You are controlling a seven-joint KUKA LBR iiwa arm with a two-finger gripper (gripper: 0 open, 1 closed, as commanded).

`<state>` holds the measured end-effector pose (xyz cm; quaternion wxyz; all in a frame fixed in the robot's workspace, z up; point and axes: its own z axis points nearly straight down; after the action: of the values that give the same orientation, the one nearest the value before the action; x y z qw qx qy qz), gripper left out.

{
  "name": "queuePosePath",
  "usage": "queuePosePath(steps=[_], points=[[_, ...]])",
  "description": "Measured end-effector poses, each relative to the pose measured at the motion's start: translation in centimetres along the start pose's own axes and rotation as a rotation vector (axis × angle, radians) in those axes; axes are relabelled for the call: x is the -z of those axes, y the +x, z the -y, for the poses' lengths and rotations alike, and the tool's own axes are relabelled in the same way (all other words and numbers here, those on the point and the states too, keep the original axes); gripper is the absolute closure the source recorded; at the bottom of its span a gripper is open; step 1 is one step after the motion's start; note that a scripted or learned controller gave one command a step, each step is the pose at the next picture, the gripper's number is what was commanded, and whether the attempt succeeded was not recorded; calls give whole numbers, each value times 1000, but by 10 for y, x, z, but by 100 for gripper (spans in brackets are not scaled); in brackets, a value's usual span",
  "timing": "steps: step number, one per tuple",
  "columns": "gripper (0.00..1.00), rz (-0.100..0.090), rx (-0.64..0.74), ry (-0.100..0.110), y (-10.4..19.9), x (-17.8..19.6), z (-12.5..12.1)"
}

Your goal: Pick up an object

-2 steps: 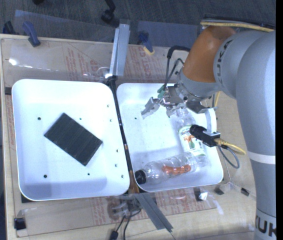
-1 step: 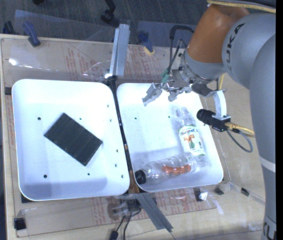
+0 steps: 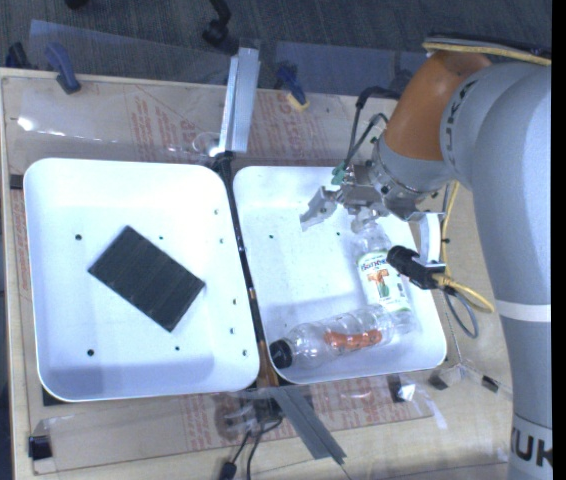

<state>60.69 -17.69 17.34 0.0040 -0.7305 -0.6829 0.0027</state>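
**Two slick bottles, a poor angle**

Nearest me, in the right bin (image 3: 263, 268), I see a clear bottle (image 3: 338, 335) lying on its side against the near wall; touching it, a second labelled bottle (image 3: 381, 273) runs away toward the far side. Over that one's far end hangs the gripper (image 3: 343, 203), released, grasping nothing. I judge round plastic may roll or squirt out, or the wall may block a finger
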Motion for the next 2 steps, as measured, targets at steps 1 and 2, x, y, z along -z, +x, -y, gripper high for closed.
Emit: queuePosePath(steps=[1, 2], points=[[0, 0, 71, -3, -33, 18, 52], [0, -1, 93, 0, -35, -12, 41]])
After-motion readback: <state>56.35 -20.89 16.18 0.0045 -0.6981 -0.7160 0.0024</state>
